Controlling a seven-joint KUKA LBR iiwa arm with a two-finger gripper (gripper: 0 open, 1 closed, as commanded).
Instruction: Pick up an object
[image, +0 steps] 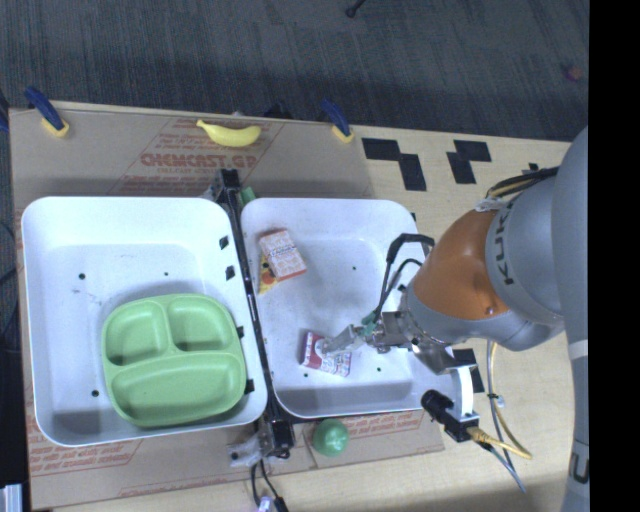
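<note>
End effector (352, 337) low at red-and-white packet (325, 354), lower centre of frame; finger state indeterminate. Packet not lifted; pickup outstanding.

Tray (175, 360) in left bin (60, 230), packet (326, 353) right

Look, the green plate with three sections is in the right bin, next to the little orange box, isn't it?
Not quite. The camera view shows the green plate in the left bin. The little orange box is in the right bin, on the other side of the divider, so they are not next to each other.
</note>
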